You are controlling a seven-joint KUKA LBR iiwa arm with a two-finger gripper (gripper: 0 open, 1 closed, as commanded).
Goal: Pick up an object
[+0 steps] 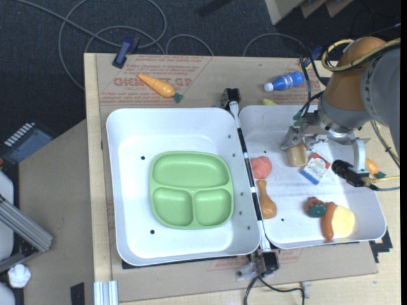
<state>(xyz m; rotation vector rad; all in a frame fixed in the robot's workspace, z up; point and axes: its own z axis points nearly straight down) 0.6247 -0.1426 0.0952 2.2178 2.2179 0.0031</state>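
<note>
On the bare bench (191, 68) behind the bins, an orange toy carrot (158, 85) is seen lying flat, smooth and tapered. The left bin (121, 170) is occupied by a pale green plastic tray (191, 188) with three rounded compartments, its surface matte and even.

In the right bin (280, 234), several small things are scattered. A pink rounded lump (261, 166) lies near the dividing wall, and just below it a tan drumstick-shaped piece (266, 202) is set along that wall. Farther right, a tan cylindrical piece (296, 155) is found directly beneath the claw (299, 138); it is judged to be the thing aimed at. Beside it lies a small blue-and-white carton (315, 168), and near the front edge a dark green and red piece (315, 207), a reddish sausage shape (328, 220) and a pale yellow rounded piece (343, 221) are clustered together, touching. A blue bottle (286, 81) lies on the bench behind the bin.

The claw is lowered over the tan cylinder, close to it or touching; whether it is open or closed cannot be told. The approach-and-grasp step is judged to be in hand. A firm closure around the smooth, curved sides is called for next, then a straight lift clear of the carton.
</note>
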